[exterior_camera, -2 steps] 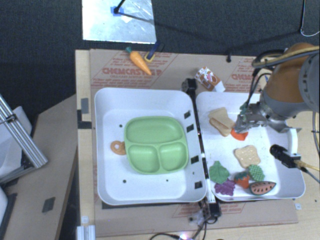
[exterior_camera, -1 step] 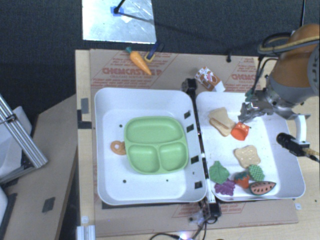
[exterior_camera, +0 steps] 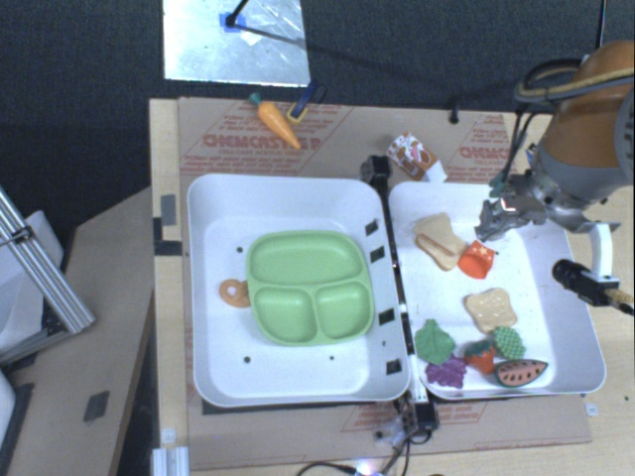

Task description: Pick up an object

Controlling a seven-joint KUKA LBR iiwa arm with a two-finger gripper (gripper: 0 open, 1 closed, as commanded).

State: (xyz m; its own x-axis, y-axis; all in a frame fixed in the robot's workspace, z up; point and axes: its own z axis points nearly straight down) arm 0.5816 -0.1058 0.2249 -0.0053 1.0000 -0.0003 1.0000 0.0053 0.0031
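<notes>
Nearest you in the right bin point(exterior_camera: 585, 365) lie a watermelon slice point(exterior_camera: 520, 372), grapes point(exterior_camera: 447, 372), broccoli point(exterior_camera: 434, 341) and toast point(exterior_camera: 490, 308). The left bin point(exterior_camera: 213, 266) holds a green tray point(exterior_camera: 308, 286) with a pretzel point(exterior_camera: 234, 293) beside it. Farther back, the gripper point(exterior_camera: 493, 224) hangs just above the red piece point(exterior_camera: 476, 260), next to the bread point(exterior_camera: 438, 238); you can't tell its grip. Beyond, a carrot point(exterior_camera: 277, 123).
</notes>
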